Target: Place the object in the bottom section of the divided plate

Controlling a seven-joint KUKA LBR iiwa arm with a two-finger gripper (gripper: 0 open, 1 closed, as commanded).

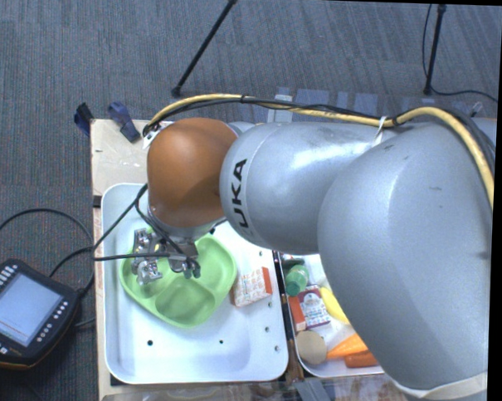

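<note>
the gripper (161,262), whose grip state i cannot tell, hangs over the upper left of the green divided plate (199,297) in the left bin (227,356), so any carried object could drop into the wrong section.

Arm (351,200): glossy grey, orange-brown band (190,172), black lettering. Gripper (161,262): silver metal. Plate (189,288): light green. Left bin (186,351): white. Right bin (310,368): white. Packet (251,287): white with red-orange print. Bottle (296,279): green. Pack (313,309): red and white. Ball (311,348): beige. Carrot (352,349): orange. Cable (321,111): yellow and black. Pendant (18,314): black and orange, pale grey screen. Floor (58,62): dark grey.
</note>
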